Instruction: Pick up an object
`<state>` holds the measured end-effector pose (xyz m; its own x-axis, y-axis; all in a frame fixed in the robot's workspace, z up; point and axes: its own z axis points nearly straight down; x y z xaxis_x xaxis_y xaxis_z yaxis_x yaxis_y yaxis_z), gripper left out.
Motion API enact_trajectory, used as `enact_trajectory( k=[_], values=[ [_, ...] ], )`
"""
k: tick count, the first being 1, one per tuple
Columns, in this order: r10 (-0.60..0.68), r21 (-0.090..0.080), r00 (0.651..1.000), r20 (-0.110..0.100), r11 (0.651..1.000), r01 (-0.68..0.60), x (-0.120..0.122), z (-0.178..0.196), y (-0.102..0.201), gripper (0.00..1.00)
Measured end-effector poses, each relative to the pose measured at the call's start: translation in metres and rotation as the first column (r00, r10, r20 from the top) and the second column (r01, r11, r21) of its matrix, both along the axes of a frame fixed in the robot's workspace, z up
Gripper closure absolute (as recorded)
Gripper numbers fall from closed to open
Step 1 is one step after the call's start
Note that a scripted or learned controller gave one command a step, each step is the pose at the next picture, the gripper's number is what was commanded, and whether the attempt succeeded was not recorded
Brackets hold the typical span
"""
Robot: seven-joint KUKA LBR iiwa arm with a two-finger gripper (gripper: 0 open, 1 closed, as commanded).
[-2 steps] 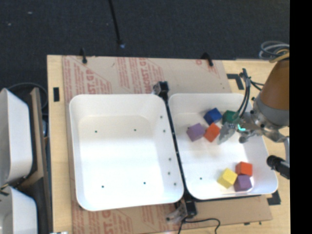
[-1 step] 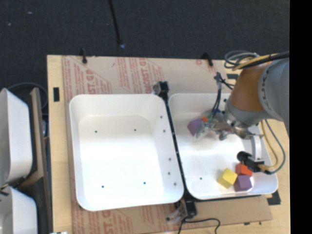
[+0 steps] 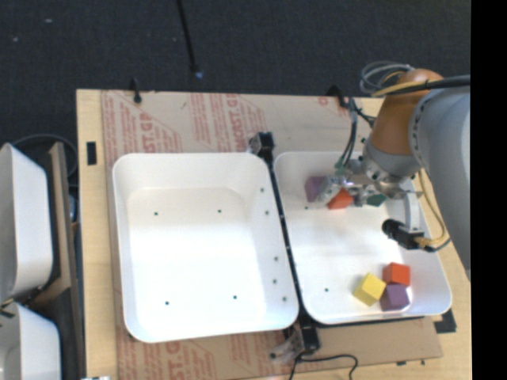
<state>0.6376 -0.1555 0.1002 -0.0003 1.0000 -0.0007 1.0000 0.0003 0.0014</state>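
Observation:
My gripper (image 3: 346, 187) hangs over the far part of the right bin (image 3: 333, 252), under the grey arm with its orange band (image 3: 396, 121). A small orange-red piece (image 3: 339, 201) lies right at the gripper's tip, and a mauve block (image 3: 317, 187) sits just to its left. A teal piece (image 3: 375, 200) shows on the gripper's right side, partly hidden by it. In the bin's near right corner a yellow block (image 3: 369, 289), an orange block (image 3: 398, 274) and a purple block (image 3: 394, 297) are clustered together.
The left bin (image 3: 198, 244) adjoins the right one along a shared rim with a black clip (image 3: 263, 143) at its far end. A black cable fitting (image 3: 398, 233) hangs off the arm over the right bin. Both bins rest on a cardboard sheet (image 3: 182, 121).

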Motion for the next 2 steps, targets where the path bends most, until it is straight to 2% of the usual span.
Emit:
enact_trajectory(
  k=[1,2],
  values=[
    [0.000,0.000,1.000,0.001,1.000,0.000,0.000,0.012,0.000,1.00],
    [0.004,0.001,1.000,0.006,1.000,-0.004,-0.021,0.097,0.061,1.00]
  ],
)
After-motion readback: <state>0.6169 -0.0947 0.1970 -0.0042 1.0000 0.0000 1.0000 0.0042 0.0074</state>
